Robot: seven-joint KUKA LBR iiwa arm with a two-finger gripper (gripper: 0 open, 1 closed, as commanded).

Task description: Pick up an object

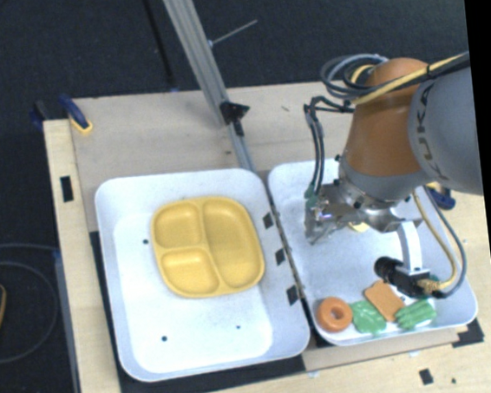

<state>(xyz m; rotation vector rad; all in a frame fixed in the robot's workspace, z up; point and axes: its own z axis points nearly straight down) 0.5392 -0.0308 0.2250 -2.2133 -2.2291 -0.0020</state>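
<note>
Orange ring (334,313) — flat, hole upward

Legible markings: partial vertical lettering, approx. "UK", on grey arm casing (449,139) at right. Rest cut off. No other text, labels or nos. readable.

Left bin (138,333) middle taken by yellow plate (207,245); right bin (283,179) front edge crowded by toys (375,308); arm (396,132) overhead.

Your pale wooden bench (160,130) on a dark floor (55,45), a metal pole (200,56) slanting across its far edge.
</note>
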